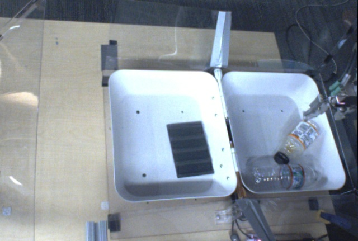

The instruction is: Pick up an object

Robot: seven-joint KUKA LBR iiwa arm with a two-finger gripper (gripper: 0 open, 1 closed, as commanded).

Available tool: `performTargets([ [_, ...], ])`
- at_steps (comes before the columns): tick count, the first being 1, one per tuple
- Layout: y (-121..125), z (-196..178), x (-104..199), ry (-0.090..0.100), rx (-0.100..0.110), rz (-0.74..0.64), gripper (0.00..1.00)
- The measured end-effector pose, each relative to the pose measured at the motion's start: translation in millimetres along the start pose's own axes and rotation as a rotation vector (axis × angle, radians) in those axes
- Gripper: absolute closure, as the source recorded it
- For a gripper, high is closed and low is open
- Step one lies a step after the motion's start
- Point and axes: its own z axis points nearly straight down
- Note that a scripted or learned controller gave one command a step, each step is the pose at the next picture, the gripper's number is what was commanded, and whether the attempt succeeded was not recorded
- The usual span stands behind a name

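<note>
Lying nearest the viewer, along the near wall of the right bin [263,75], a clear plastic bottle [277,174] with a bluish label is resting on its side, its long axis running left to right. Just behind it a smaller bottle [300,137] with a white label and yellowish contents is also lying down, but on a slant. Its dark cap is pointing toward the near left and sitting right against the clear bottle, and its base is pointing toward the far right.

That base end is where the gripper [314,109] is hanging, reaching in from the right edge of the bin and sitting just beside the smaller bottle (whether it is actually touching is too fine to judge). Whether it is open or closed cannot be told from this angle, and nothing is visibly being held.

So the smaller bottle is looking like the likelier target. It is lying toward the near left of the gripper, with its long axis pointing almost straight at the tool, so a grasp would probably need to come across the body rather than along it.

Over in the left bin [128,122], a black ribbed block [190,149] is lying flat, well apart from the arm. Both bins are sitting on the pale wooden desk [56,122].
</note>
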Motion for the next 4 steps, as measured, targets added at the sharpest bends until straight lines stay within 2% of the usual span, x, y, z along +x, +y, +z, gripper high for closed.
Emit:
performTargets([
  [1, 19.8, 124.3, -14.0, -0.001, -0.003, -0.116, 0.00],
  [2, 33.5, 140.0, -16.5, -0.017, -0.037, -0.178, 0.00],
  [3, 37.0, 143.4, -15.9, -0.019, -0.042, -0.205, 0.00],
  [4, 37.1, 108.1, -8.2, -0.001, -0.004, -0.431, 0.00],
])
